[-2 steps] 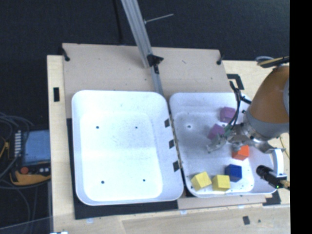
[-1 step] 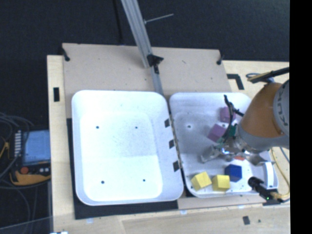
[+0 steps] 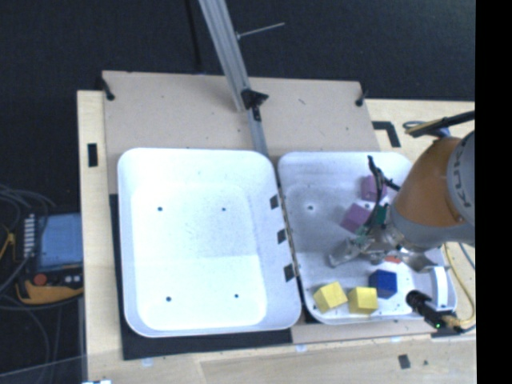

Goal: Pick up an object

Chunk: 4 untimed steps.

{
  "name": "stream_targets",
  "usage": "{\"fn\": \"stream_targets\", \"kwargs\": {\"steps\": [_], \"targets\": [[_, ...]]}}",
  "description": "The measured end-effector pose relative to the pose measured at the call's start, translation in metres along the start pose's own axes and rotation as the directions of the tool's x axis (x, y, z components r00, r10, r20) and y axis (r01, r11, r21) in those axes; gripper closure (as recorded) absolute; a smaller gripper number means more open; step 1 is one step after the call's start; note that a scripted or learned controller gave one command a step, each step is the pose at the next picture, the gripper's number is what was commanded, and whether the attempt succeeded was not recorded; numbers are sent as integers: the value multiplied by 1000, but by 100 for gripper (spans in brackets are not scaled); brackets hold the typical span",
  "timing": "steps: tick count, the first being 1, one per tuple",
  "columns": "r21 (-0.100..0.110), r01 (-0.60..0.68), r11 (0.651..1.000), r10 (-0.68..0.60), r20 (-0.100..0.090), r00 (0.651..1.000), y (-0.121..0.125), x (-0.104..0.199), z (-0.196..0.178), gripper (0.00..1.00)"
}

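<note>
A grey robot arm with an orange band reaches into the right bin on the table. Its pincer sits low near the bin's middle, beside a purple block; whether it is open or closed cannot be told. Two yellow blocks and a blue cube lie along the near edge. The left bin sits alongside.

1. Two bins sit side by side on the desk.
2. The right bin holds blocks, with the arm above them.
3. A control pendant lies left of the left bin.
</note>
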<state>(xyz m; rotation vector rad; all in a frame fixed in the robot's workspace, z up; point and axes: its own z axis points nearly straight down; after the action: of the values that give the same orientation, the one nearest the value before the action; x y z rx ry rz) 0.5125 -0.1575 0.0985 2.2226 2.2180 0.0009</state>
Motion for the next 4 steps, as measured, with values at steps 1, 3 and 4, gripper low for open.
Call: {"fn": "stream_targets", "kwargs": {"steps": [1,3,4], "targets": [[-5,-6,1000,6,1,1000,1,-2,-11,100],[-5,5,1000,-5,2,1000,16,-6,-108,100],[-2,6,1000,-6,1,1000,16,-7,-124,100]]}}
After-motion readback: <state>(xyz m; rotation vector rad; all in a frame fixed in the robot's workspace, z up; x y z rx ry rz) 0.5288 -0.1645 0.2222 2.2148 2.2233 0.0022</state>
